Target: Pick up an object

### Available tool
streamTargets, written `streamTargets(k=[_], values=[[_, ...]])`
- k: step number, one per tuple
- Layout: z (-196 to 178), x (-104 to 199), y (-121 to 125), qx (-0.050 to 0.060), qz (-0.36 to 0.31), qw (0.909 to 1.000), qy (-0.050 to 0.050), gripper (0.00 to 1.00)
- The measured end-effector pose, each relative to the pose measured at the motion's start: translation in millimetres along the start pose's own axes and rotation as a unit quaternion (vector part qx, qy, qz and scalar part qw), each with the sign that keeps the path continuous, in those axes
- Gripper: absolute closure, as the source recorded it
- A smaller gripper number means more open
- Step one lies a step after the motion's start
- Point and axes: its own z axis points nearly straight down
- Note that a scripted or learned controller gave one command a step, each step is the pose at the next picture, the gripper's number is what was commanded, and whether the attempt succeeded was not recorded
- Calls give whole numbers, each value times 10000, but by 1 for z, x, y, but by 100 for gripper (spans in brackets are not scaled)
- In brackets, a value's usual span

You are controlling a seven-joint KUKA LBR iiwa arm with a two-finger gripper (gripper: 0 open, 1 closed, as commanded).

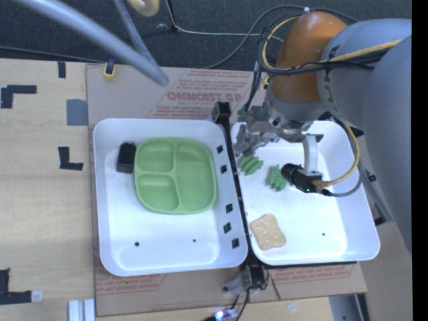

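So, going from the left: the pale wooden counter (40,199) is marked with a few dark tape bits, and a sheet of printed cardboard (194,92) is laid under both bins. The left bin (114,246) is taken up mostly by a green divided plate (176,176), three compartments, lying flat a bit above the middle. A small black block (126,157) is parked right against the plate's left edge, touching or as good as touching it. The lower part of that bin is dotted with a couple of tiny dark specks, nothing more to be made out there.

The two bins are split by a black divider strip (231,192) with clips along it.

In the right bin (348,246), two green toy pieces are found near the top left: a ribbed one (250,164) just beside the divider, and a leafy-looking one (276,177) a little to its right. A tan, bumpy flat piece (268,231), cracker-ish or like a slice of bread, is set lower down, well apart from the greens and close to the divider.

The end effector (249,141) is hung right over the ribbed green piece, at the bin's top left corner. Whether it's spread or pressed together can't be told, too much metal clutter and glare. Nothing is clearly seen gripped. A black cylindrical attachment (297,176) with a yellow cable (344,176) is sat next to the leafy piece, crowding that spot. The orange band (311,52) and the grey arm (388,112) are spread over the bin's top right.
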Motion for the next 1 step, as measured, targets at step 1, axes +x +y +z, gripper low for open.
streamTargets(k=[1], values=[[10, 48, -7, 13, 7, 10000, -6, 100]])
